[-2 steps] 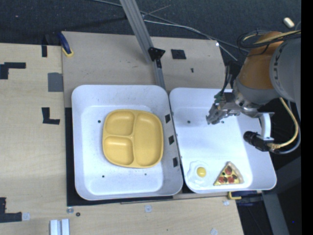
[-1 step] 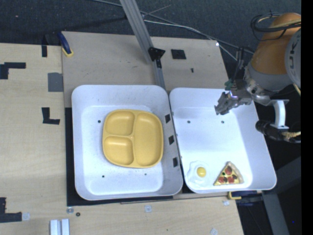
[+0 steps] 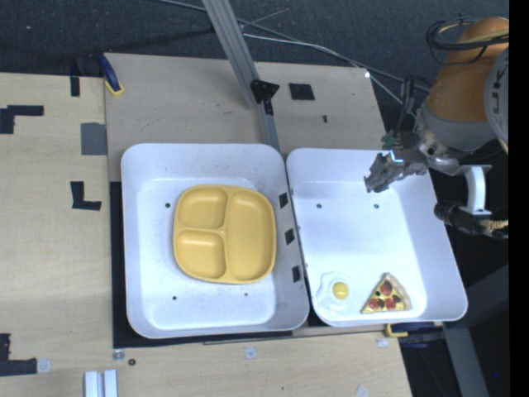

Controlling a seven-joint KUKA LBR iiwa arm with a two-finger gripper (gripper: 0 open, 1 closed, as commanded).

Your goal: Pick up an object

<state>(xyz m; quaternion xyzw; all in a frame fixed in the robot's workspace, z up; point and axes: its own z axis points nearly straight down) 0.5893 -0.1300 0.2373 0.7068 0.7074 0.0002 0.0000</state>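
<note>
A yellow three-compartment plate (image 3: pixel 224 233) lies in the left bin (image 3: pixel 149 172). In the right bin (image 3: pixel 364 238), a toy fried egg (image 3: pixel 334 292) and a toy pizza slice (image 3: pixel 387 295) rest side by side near the front edge. My gripper (image 3: pixel 381 175) hangs over the far right part of the right bin, well away from the egg and the pizza slice. Nothing shows between its fingertips. Its dark fingers point down and to the left, and their gap is too small to read.
A slanted metal pole (image 3: pixel 240 48) crosses the bench behind the bins, ending at a black clamp (image 3: pixel 264 90). Cables (image 3: pixel 331 52) run across the dark floor at the back. The grey and orange arm (image 3: pixel 467 89) fills the upper right.
</note>
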